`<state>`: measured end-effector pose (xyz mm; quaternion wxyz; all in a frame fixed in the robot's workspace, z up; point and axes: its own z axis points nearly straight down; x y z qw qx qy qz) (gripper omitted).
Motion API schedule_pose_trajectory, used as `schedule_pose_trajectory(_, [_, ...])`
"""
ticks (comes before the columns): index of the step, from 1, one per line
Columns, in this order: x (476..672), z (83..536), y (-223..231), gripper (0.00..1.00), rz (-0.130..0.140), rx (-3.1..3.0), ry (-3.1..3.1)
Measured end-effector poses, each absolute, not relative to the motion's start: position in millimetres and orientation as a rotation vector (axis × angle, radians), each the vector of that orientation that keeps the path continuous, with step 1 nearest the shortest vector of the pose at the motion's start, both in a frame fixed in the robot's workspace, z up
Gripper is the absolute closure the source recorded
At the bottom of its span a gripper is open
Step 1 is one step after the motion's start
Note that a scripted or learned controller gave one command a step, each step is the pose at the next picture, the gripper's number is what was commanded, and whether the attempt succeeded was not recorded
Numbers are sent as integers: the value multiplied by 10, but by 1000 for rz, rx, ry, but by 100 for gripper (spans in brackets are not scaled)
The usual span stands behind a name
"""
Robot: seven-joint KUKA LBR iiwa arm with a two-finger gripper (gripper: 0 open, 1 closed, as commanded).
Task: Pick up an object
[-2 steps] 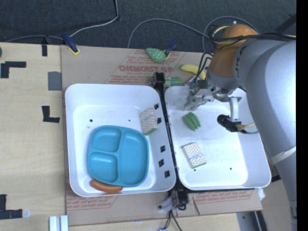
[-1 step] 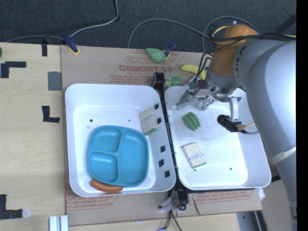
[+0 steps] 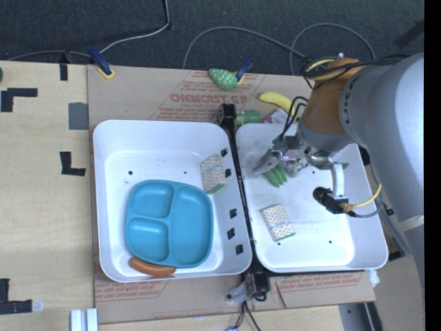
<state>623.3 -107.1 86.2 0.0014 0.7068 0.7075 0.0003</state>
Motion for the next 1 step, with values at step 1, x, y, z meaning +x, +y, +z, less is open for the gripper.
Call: schedule_pose_trajectory(1, [6233,957,-1074,100,0,2219,2220])
